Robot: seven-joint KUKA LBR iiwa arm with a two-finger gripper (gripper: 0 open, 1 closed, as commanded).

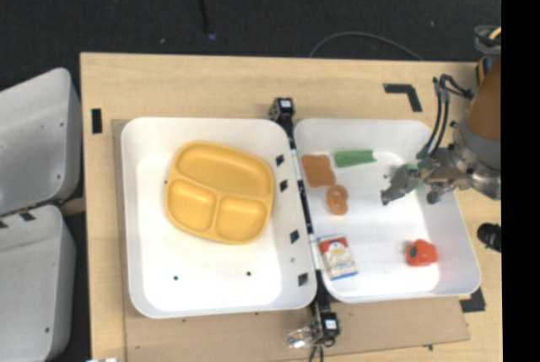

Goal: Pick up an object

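Camera view from above the surface (211, 86): a grey KUKA arm (485, 132) with an orange band reaches in from the right edge, its claw (405, 183) hanging over the right white bin (447, 267), at the bin's open middle-right. The dark fingers blur into the wrist hardware at this slant, so whether they are spread or pressed together cannot be told; nothing is seen between them.

Five small pieces lie loose in that bin, spaced apart as if scattered so each can be grasped singly: a green stick-shaped item (353, 157) near the far wall, a brown flat block (317, 170) just beside the divider, an orange rounded piece (337, 200) close below it, a small printed carton (337, 257) at the near left corner, and a red toy (421, 252), perhaps a pepper, toward the near right. Any of them could serve as the object to lift; the green item lies nearest the claw, yet clear of it.

The left white bin (143, 267) carries a yellow divided plate (221, 191) lying flat, three compartments up, likely a receiving place.

Much of the arm is cut off by the frame, and cables (440, 111) loop over its wrist. The carton's print is too small to read, and the exact nature of the brown and orange pieces is hard to make out.
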